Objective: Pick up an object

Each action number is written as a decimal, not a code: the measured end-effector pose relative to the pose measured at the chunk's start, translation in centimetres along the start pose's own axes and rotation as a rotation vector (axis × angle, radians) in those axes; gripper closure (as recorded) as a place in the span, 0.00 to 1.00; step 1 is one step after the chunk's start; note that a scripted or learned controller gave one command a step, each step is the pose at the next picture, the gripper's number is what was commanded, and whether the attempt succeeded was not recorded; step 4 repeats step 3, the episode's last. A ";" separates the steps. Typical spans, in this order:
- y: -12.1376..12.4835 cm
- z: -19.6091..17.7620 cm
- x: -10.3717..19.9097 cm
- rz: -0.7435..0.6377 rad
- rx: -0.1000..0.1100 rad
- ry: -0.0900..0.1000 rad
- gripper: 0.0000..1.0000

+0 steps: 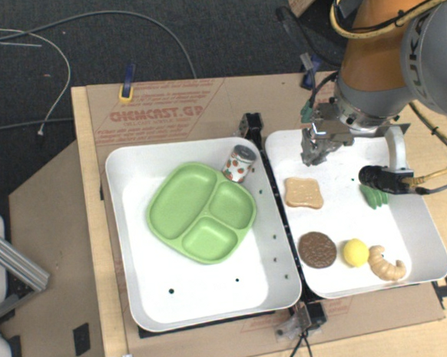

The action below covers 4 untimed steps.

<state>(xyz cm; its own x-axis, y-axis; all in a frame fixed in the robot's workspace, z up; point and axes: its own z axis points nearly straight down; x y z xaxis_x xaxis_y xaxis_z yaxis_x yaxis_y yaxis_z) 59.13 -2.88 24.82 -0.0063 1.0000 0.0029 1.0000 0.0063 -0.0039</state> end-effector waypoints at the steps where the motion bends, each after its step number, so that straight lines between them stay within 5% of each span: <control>1: 0.7 0.2 6.1 -0.001 -0.005 -0.001 1.00; 2: 1.8 0.9 10.6 0.001 -0.005 -0.002 1.00; 3: 1.8 0.8 10.3 0.005 -0.005 -0.002 0.00; 4: 1.8 0.8 10.3 0.005 -0.005 -0.002 0.00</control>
